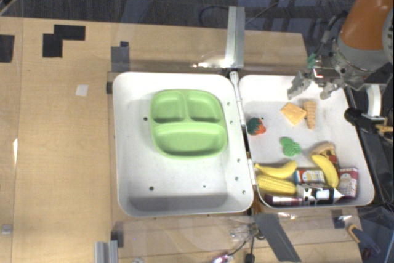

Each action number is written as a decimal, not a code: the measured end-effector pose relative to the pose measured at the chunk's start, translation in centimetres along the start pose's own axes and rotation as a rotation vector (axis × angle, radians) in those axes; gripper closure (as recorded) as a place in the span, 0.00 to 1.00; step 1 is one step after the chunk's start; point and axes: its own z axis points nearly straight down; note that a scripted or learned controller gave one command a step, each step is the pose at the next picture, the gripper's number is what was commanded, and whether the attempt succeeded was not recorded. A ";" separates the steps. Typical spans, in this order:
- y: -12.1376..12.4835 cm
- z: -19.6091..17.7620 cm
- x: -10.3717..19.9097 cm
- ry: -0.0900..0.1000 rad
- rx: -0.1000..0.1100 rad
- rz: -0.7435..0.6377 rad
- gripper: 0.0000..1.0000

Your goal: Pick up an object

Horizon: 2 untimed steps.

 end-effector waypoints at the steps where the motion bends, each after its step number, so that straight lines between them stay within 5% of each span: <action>1: 0.2 -1.2 0.2 0.001 -0.007 -0.005 1.00; 2: 1.5 -3.8 -1.0 -0.001 0.000 0.453 1.00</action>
